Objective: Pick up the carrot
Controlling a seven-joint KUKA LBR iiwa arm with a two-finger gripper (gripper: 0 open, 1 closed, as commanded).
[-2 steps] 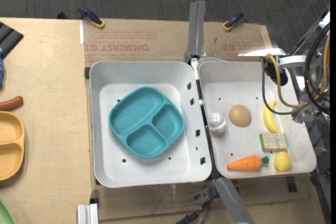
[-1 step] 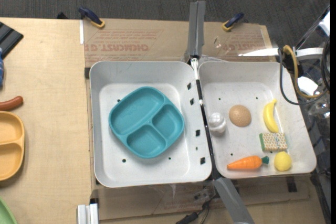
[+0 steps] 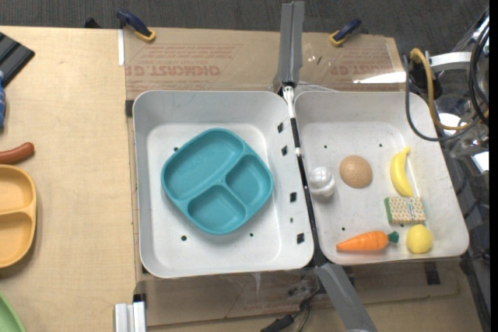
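An orange carrot (image 3: pixel 363 242) with a small green tip lies on its side in the right bin (image 3: pixel 342 120), close to the front wall, tip pointing right. A yellow lemon (image 3: pixel 419 239) sits just right of the tip. Behind the carrot, a small gap away, lies a green-and-beige packet (image 3: pixel 405 209).
Also in the right bin are a banana (image 3: pixel 401 172), a brown egg-shaped ball (image 3: pixel 355 171) and a small white object (image 3: pixel 320 181). The left bin (image 3: pixel 156 245) holds a teal divided plate (image 3: pixel 217 181). Cables (image 3: pixel 424 101) hang at the right edge. An orange plate (image 3: pixel 14 218) rests on the bench at left.
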